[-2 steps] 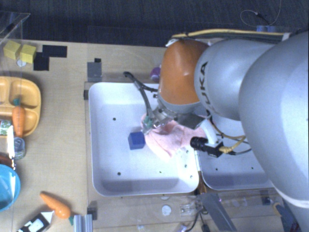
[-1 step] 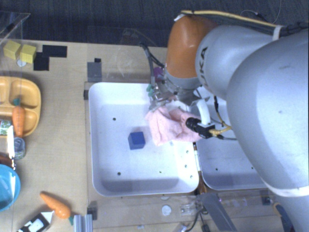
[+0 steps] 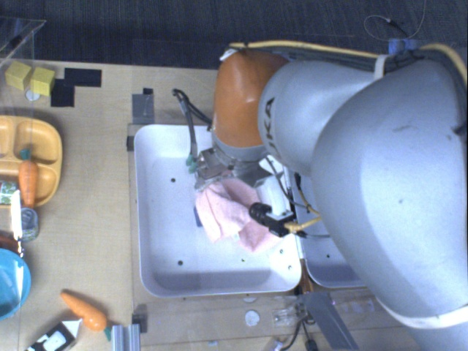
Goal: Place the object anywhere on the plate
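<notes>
Pink cloth point(image 3: 232, 212): soft, crumpled, pale pink with folds, a sliver of blue showing at its left edge. It lies in the left white bin point(image 3: 157, 225), toward the bin's right side and above its middle, partly under the arm's wrist.

Arm point(image 3: 380, 174): grey, bulky, with an orange band point(image 3: 238, 101), reaching in from the right and covering most of the right bin point(image 3: 329, 273). The gripper point(image 3: 212, 168) sits at the cloth's upper edge; whether the claw is apart or together I cannot tell, as the wrist hides it. Black cables and a black fitting hang over the cloth's right part.

Open room: the left bin's left half and its near strip are bare white floor, with a few small dark dots. The cloth lies well apart from the bin's left wall and near rim.

Bench to the left: yellow divided plate point(image 3: 44, 141) with a small carrot point(image 3: 28, 183) on it, well apart from the bin. A blue bowl point(image 3: 11, 287) at the left edge, a second carrot point(image 3: 84, 311) near the front, two yellow blocks point(image 3: 31, 79) at the far left.
</notes>
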Robot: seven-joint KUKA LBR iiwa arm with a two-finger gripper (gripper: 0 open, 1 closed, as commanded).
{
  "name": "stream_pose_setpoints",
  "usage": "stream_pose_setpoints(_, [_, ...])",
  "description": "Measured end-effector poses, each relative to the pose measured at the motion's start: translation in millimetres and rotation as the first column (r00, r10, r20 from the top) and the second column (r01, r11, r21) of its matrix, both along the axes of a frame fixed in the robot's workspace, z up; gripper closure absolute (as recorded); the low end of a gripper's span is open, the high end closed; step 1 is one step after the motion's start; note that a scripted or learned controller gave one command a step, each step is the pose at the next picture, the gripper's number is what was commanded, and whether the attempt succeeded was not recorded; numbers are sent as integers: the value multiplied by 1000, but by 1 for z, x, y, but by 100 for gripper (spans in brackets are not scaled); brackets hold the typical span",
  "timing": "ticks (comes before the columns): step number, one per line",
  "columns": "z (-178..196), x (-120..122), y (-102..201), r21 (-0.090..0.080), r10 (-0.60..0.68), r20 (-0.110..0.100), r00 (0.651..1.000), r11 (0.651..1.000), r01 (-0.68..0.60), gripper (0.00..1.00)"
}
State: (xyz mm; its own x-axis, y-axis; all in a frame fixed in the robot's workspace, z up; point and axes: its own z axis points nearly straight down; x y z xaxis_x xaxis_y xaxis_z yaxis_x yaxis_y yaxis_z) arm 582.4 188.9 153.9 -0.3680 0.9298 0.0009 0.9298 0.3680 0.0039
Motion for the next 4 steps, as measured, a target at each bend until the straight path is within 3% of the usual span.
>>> stream_pose_setpoints(1, [-3, -95, -10, 0, -206, -2, 979, 979, 206, 100])
stream_pose_setpoints(2, [54, -40, -99, 1, -231, 4, 973, 973, 231, 100])
stream_pose_setpoints(3, [31, -8, -112, -1, -258, 0, 966, 966, 258, 100])
stream_pose_setpoints(4, [49, -34, -122, 0, -404, 0, 915, 915, 404, 100])
